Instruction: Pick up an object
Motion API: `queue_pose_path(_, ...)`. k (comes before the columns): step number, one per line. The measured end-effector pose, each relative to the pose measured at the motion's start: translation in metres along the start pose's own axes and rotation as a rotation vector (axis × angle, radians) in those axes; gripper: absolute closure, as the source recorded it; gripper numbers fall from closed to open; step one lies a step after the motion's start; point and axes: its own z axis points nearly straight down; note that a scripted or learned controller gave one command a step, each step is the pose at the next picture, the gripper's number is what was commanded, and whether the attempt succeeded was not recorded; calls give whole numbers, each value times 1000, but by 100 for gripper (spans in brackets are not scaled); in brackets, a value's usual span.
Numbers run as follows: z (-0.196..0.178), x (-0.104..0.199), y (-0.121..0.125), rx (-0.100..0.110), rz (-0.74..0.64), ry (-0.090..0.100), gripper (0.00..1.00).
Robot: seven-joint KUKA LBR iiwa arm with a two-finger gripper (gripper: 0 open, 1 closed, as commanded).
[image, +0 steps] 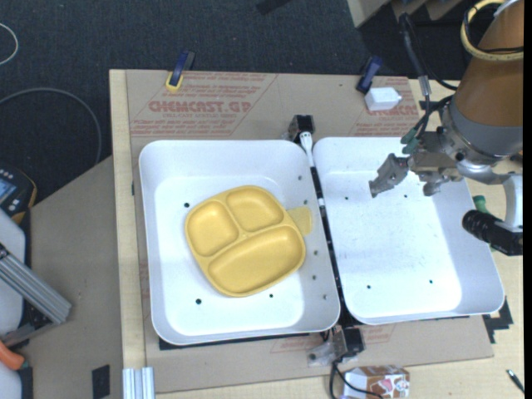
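Two white bins (241, 322) on the bench (208, 98); one yellow divided plate (245, 241) lies in the left one.

Bright even overhead light, soft shadows, perhaps slight blur.

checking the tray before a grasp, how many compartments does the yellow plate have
3. The yellow plate in the left bin has two smaller compartments along its far side and one large compartment along its near side.

Yellow divided plate (245, 239) in left bin (158, 223); gripper (409, 177) above right bin (391, 298)
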Motion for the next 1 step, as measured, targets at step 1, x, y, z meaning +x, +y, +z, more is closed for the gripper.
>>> queue_pose_path(1,-108,154,-46,-16,-17,5,0)
